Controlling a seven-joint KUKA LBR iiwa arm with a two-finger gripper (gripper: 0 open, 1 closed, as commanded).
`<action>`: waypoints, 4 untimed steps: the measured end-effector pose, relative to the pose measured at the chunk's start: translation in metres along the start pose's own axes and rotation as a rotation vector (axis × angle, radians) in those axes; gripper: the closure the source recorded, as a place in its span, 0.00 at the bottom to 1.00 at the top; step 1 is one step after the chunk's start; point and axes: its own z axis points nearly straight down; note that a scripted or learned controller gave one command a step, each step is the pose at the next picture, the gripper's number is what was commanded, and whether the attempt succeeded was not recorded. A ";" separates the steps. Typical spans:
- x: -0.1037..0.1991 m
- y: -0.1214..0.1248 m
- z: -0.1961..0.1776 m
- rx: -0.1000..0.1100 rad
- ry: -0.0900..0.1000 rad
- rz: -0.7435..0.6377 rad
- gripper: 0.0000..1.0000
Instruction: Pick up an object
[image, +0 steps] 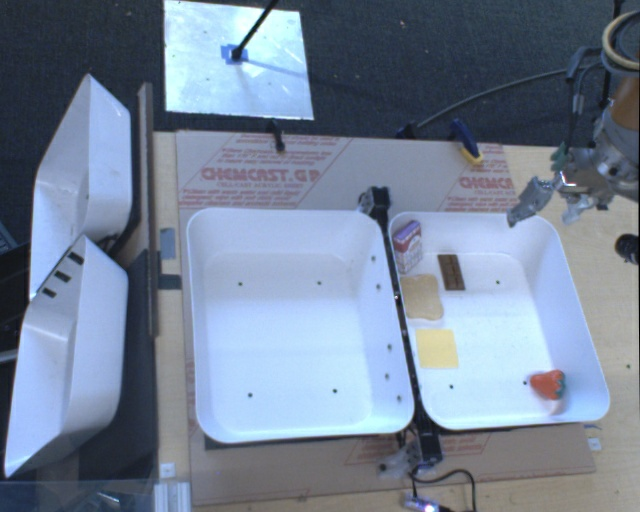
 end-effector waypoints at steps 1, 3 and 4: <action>0.036 -0.032 0.114 0.010 0.002 -0.002 0.00; 0.047 0.006 0.195 -0.004 0.000 0.000 0.00; 0.053 0.018 0.195 -0.003 0.000 -0.001 0.00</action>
